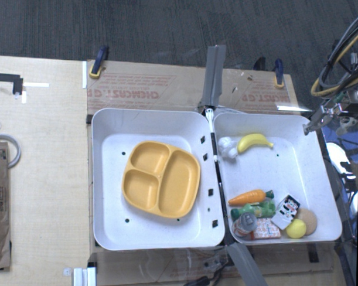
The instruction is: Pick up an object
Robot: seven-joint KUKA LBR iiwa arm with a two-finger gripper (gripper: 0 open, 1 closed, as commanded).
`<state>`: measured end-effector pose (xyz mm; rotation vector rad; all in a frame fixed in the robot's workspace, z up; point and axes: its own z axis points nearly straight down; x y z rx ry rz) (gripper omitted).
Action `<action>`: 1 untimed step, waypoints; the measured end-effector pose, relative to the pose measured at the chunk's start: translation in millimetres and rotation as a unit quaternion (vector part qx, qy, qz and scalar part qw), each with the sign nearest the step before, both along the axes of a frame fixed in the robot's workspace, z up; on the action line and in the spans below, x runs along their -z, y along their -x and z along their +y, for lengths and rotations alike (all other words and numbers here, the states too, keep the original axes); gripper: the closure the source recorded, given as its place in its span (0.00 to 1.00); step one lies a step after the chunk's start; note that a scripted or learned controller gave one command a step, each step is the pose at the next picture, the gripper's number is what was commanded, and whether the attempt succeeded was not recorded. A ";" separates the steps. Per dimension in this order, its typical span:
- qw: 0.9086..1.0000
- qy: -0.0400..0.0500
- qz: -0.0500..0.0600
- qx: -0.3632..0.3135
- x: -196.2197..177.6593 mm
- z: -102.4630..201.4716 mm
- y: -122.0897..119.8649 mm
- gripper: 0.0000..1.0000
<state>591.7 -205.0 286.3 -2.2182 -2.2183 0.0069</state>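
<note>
Left bin (pixel 101 183) holding a yellow three-compartment plate (pixel 161 179), right bin (pixel 318 173) with a banana (pixel 254 141) beside a white object (pixel 227 147) near its back, a carrot (pixel 247 197), lemon (pixel 295 229) and small packages clustered at its front, gripper (pixel 318 120) at the right bin's far right corner, grip state impossible to tell

Dark grey carpet-like floor (pixel 171 22) runs behind the light wooden bench (pixel 37 181), and brown cardboard (pixel 151 86) lies on the bench's far side, held by blue clamps (pixel 100 60).
</note>
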 end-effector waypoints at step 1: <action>0.996 0.000 0.000 -0.095 -115.0 -17.8 -16.3 0.00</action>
